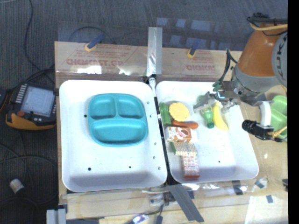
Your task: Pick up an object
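Bins stand side by side on the desk (65, 64), two shallow white ones. The left bin (79, 171) holds a teal plate (117, 119) with three sections, lying flat near the middle. The right bin (233, 162) holds several small things. Along its left wall lies a green piece (164, 113), and just beside it is a round yellow toy (179, 110). Below this yellow toy lies a red sausage (185, 124), almost level. Under the sausage there is a small printed packet (179, 135), and below the packet lies a long box (189, 161) with a red end pointing to the front wall of the bin.

The grey arm (261, 55) with the orange band reaches in from the right, above the upper right part of the right bin. The pincer (215, 102) hangs over a banana (219, 118) and a small green bottle (209, 119), which lie touching each other. The metal fingers are spread to both sides, so the pincer is open and nothing is between them. I cannot tell if the fingers touch the banana or stay just above it.

Left of the desk, on the dark floor, lies an orange and grey control tablet (30, 104) with cables around it.
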Available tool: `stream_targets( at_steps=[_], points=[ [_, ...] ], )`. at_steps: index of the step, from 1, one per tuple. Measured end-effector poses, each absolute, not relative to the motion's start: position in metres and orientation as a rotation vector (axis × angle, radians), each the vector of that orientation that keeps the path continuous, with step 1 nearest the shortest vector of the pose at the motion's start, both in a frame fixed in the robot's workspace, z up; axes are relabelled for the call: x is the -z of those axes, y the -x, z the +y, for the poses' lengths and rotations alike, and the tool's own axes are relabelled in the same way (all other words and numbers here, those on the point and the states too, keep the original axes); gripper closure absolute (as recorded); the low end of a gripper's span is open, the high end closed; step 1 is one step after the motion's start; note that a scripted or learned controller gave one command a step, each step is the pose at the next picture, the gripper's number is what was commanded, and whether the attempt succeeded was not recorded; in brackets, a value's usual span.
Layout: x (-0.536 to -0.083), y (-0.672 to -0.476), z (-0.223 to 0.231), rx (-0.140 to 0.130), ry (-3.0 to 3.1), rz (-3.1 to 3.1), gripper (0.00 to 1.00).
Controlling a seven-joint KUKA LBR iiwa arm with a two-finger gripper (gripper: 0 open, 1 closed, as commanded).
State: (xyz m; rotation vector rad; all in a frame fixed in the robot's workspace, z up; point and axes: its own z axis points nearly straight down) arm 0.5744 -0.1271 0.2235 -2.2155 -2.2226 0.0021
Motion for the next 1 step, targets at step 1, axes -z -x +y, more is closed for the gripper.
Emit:
stream_targets(
  at_steps=[1],
  points=[
    [-0.1340,-0.6204,-0.2070,-0.007,2.273,-2.167,0.00]
  ],
)
